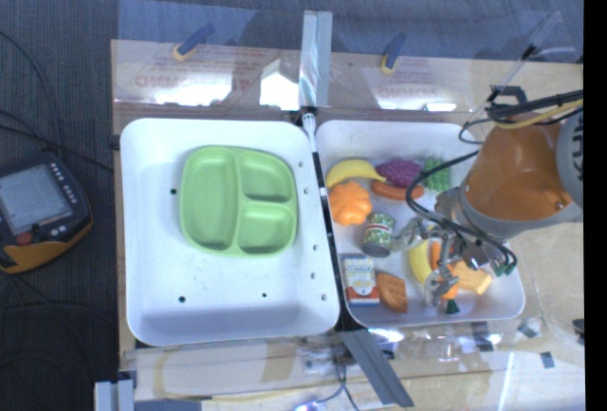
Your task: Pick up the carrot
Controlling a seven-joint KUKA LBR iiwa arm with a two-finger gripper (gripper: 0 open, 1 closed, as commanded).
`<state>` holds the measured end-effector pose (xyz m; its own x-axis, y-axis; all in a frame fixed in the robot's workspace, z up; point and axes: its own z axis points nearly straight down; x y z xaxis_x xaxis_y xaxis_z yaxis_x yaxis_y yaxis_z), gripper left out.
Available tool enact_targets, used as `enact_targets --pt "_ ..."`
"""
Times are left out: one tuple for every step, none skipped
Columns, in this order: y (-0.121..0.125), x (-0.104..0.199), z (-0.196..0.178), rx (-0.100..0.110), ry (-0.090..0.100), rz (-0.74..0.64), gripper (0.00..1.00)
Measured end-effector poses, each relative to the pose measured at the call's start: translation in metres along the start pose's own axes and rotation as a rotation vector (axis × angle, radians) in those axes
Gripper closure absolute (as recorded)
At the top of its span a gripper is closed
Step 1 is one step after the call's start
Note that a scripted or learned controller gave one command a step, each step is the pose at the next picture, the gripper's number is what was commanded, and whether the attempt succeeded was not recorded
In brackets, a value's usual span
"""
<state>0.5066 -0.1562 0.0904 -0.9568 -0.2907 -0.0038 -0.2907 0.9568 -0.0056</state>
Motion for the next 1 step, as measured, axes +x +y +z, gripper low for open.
enact_targets --pt "-0.0002 -0.0037 -0.0120 0.005 -0.008 -0.001 1.00"
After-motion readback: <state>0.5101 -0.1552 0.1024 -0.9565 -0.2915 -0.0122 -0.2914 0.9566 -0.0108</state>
